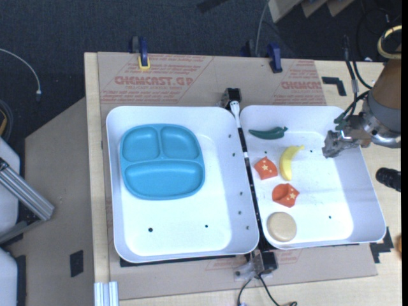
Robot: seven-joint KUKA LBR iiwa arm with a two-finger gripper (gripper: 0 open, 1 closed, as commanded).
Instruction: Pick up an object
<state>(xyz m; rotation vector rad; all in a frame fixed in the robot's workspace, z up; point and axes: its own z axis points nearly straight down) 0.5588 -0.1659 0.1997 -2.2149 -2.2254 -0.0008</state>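
Arm entering from the right edge of the frame, its grey wrist and orange band visible at upper right. The gripper (333, 144) extends leftward from the wrist at a slight downward tilt, its metallic tip hanging low. Nothing is visible between its fingers; their spacing cannot be resolved.

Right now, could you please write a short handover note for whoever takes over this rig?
Pincer: over the right bin, near its upper right, nothing seen in it.
Right bin holds a green pepper, banana, two red pieces and a beige round piece.
Left bin holds a blue divided plate.
Done: no pick yet.
Left: grasp one item; the banana lies nearest.
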